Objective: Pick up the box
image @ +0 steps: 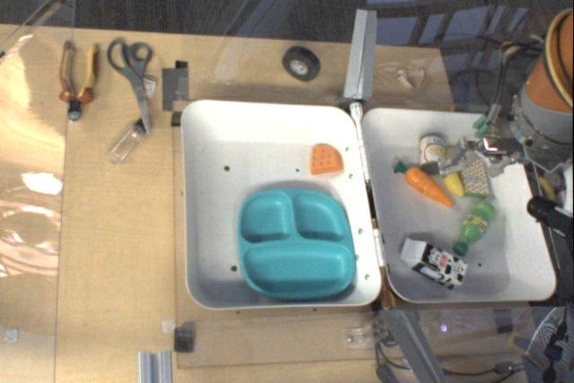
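Two white bins on a wooden worktop, small box lying near the front of the right bin, gripper at that bin's far side above a carrot, teal divided tray in the left bin.

1 fixed camera overhead, slanting down on both bins.
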`<action>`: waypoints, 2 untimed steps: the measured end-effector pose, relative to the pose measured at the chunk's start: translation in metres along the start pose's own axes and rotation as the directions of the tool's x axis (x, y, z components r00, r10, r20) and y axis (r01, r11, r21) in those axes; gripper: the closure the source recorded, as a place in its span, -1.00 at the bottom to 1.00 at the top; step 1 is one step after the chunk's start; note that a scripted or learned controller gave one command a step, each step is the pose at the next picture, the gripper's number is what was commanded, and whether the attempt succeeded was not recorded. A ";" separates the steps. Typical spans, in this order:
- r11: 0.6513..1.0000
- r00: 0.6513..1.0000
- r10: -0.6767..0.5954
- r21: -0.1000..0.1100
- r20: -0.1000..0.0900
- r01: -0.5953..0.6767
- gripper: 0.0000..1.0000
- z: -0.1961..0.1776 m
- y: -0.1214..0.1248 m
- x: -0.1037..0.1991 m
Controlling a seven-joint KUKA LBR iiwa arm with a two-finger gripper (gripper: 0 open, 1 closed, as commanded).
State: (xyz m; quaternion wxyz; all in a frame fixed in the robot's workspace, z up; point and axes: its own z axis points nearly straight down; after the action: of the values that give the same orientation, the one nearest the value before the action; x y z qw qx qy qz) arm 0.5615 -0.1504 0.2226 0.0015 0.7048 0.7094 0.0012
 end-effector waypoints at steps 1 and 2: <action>1.000 1.000 0.004 -0.001 0.001 -0.004 -1.00 0.088 0.085 -0.050; 0.986 0.987 0.164 -0.035 0.005 -0.163 -1.00 0.106 0.056 -0.058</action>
State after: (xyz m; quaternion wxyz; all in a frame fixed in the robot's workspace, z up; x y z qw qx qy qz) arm 0.6182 -0.2080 0.1164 0.0165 0.7605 0.6490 0.0109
